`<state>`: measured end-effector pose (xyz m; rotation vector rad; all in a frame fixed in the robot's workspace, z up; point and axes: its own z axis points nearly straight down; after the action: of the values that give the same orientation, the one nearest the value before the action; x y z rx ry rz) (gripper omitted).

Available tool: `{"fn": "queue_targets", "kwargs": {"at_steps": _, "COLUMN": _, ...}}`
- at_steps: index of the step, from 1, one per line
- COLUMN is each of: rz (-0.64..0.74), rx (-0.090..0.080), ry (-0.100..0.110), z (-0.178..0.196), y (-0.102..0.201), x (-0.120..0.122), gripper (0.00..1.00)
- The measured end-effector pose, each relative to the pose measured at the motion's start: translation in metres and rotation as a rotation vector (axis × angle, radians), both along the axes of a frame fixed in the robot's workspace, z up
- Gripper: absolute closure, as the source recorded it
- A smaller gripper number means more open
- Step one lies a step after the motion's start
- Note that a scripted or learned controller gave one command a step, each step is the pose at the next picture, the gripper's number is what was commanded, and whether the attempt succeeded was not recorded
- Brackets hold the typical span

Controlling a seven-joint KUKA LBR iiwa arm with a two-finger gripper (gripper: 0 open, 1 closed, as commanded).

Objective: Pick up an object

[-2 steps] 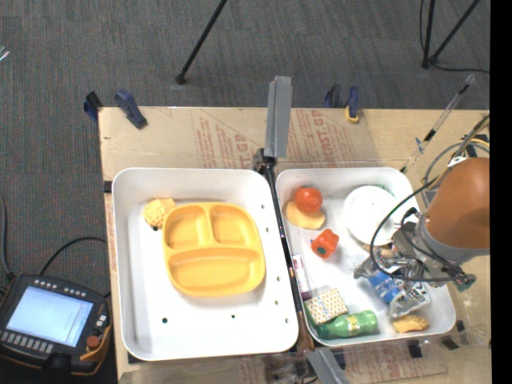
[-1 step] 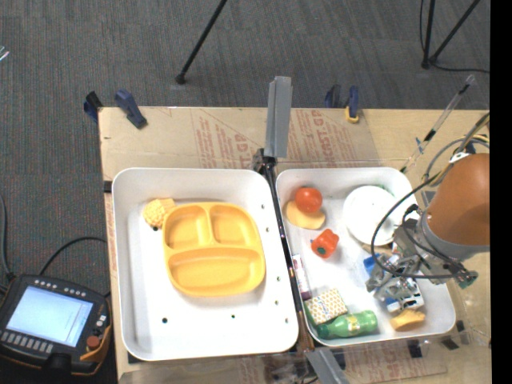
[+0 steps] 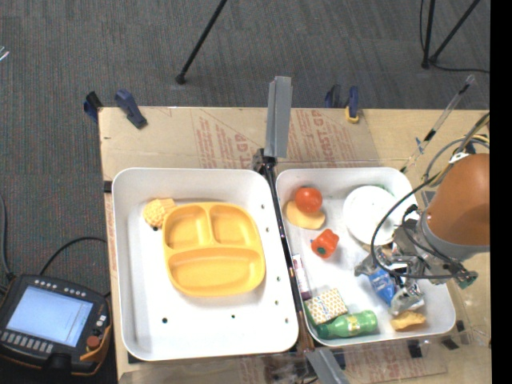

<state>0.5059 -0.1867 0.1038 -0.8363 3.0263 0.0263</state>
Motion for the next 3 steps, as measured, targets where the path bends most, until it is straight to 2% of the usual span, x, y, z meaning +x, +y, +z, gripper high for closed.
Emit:
{"fn": "queue_targets", "kwargs": {"at_steps": 1, "rz": -0.062, "rx": -0.013, "ry": 0.0, "z": -0.018, "y": 0.029, "x": -0.01, "gripper": 0.0}}
{"fn": "queue_targets", "kwargs": {"at_steps": 2, "rz": 0.094, "rx": -0.013, "ry": -0.003, "z": -0.017, "y": 0.097, "x": 0.028, "gripper": 0.0}}
{"fn": "queue_targets", "kwargs": {"at_steps": 3, "rz": 0.201, "rx": -0.006, "ry": -0.004, "z": -0.017, "y": 0.012, "x": 0.031, "gripper": 0.0}}
